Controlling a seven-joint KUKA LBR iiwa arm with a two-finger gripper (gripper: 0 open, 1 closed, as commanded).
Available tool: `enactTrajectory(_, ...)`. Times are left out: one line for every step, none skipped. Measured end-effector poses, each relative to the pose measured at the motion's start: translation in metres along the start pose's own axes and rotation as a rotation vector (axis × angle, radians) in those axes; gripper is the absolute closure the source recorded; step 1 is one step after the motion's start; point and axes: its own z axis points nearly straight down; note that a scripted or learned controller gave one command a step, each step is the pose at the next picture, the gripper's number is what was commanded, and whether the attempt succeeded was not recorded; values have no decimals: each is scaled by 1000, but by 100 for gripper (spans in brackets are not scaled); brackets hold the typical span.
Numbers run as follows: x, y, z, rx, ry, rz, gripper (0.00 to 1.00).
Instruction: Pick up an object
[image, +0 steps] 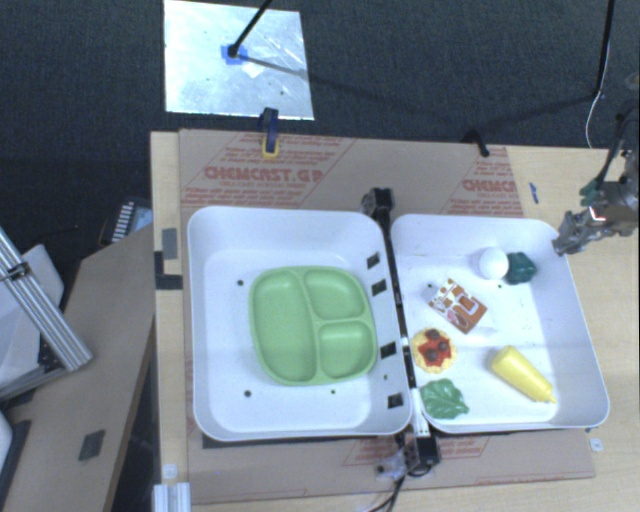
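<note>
Red "CHEMCAST GP" print, mirrored, on brown backing sheet

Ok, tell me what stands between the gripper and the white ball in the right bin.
Nothing visible. The gripper sits at the right bin's far right corner; the white ball lies inside, with the dark green piece touching its near side, just off the direct line.

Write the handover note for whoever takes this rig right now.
Gripper: at the far right corner of the right white bin, above its rim, holding nothing that can be seen.
Right white bin holds: small white ball touching a dark green lump; red and white printed packet; round yellow toy pizza with red topping; yellow cone-shaped piece; green leafy toy.
Left white bin holds a light green three-compartment plate.
Done: nothing picked yet.
Left: descend on one object, grasp and lift.
</note>
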Motion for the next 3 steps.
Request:
enactTrajectory(47,3,8,3,3,-4,100)
enactTrajectory(100,12,6,2,3,-6,100)
enactTrajectory(150,31,6,1,3,-5,100)
